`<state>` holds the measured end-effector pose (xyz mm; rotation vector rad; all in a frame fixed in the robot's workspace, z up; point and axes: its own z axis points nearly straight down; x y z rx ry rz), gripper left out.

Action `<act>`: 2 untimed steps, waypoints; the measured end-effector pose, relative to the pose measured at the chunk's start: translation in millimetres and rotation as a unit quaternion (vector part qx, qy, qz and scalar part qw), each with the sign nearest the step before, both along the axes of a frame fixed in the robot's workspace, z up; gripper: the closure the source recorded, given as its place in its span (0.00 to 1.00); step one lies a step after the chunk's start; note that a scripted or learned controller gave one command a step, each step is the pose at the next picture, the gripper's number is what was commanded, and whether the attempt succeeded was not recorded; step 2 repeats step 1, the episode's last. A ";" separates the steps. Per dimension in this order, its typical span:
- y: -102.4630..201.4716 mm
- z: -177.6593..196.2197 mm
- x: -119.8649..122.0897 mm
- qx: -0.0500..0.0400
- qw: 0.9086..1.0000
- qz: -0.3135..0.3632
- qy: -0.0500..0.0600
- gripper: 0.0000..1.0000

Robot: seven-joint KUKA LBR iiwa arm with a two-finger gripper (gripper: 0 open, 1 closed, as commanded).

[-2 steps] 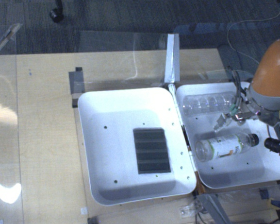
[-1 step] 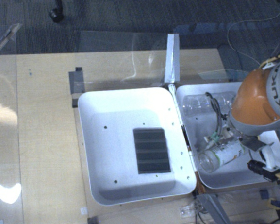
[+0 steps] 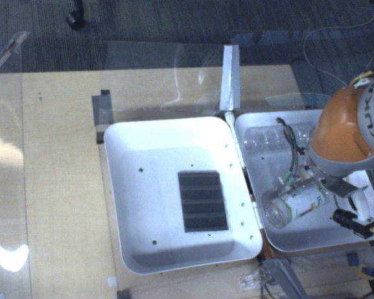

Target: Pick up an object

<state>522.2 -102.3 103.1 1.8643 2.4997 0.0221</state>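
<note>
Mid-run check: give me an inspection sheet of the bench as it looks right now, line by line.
Surface: light wooden bench bearing two shallow white bins side by side.
Job's things: dark ribbed rectangular pad lying flat in the left bin; clear cylindrical jar on its side in the right bin, and a clear bottle near that bin's far edge.
Clutter: nothing seen.
Gripper: the arm hangs over the right bin, wrist just above the jar; its fingers are hidden, so grasp unconfirmed.
Cables: black cable running down the wrist; thin wire beyond the bench.
Surroundings: dark carpet; clear panels around the bench.
</note>
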 end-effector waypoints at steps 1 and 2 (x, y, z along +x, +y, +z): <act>27.8 82.9 15.8 0.002 1.000 -0.028 0.009 1.00; 27.8 82.9 15.8 0.002 1.000 -0.028 0.009 1.00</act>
